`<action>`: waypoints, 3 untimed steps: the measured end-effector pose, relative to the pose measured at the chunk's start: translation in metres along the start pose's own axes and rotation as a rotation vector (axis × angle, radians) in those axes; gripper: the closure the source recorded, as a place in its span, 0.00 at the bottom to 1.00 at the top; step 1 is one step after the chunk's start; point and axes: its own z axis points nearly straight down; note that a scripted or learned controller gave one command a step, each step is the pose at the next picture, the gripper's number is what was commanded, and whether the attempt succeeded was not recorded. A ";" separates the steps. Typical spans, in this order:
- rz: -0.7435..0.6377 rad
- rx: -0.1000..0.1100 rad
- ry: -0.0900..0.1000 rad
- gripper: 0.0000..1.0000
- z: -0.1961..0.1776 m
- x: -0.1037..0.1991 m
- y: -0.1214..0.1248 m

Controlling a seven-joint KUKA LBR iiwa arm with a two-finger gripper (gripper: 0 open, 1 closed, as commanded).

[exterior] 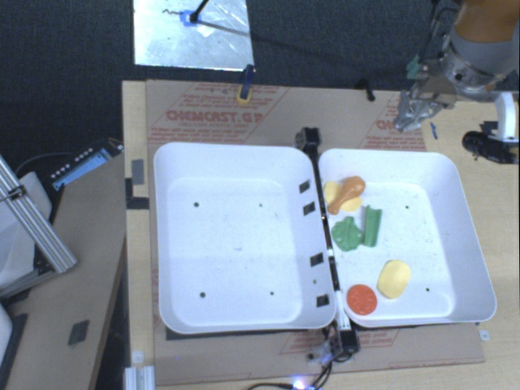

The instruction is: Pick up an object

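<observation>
You are looking down on two shallow white plastic bins set side by side on a cardboard-covered bench. The left bin has only a few dark specks on its bare floor. The right bin holds everything you could pick.

In the right bin, near its upper left corner, an orange drumstick-shaped toy lies across a pale yellow rounded piece, the two touching. Just below them sits a green leafy toy, and a green stick-shaped piece lies right beside it on its right, touching or nearly so. Lower down, a yellow oval toy like a potato or lemon rests near the bin's front, with a red round flat toy like a tomato slice just beside it on its left, close to the inner wall.

The grey arm with its orange band comes in at the upper right. Its two-finger gripper hangs over the bench just beyond the right bin's far rim, well apart from every toy. You cannot tell from this slant how far the jaws stand apart; nothing shows between them.
</observation>
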 end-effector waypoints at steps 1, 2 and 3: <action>0.003 -0.017 -0.005 1.00 -0.026 0.035 0.008; 0.005 -0.035 -0.009 1.00 -0.187 0.040 0.005; 0.003 -0.019 -0.005 1.00 -0.214 0.081 0.005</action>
